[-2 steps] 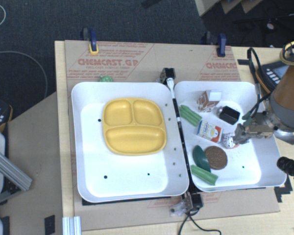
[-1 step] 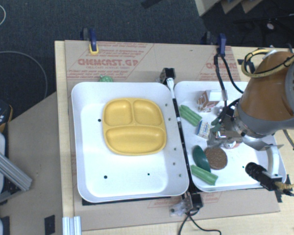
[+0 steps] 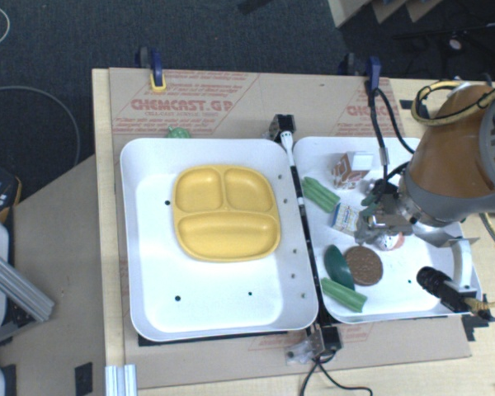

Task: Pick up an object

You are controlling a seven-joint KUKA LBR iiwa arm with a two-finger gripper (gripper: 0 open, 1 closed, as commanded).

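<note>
Hand (image 3: 378, 221), grip state unclear, over right bin (image 3: 400, 308), brown disc (image 3: 364, 265) just below.

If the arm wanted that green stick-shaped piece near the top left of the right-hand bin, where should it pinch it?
Probably across the middle of the green stick, coming straight down from above. It lies flat and slanted, long and narrow, so fingers closing across its short width should fit. The bin wall is close on its left, and a small blue-and-white box sits just below, so the middle looks freest.
</note>
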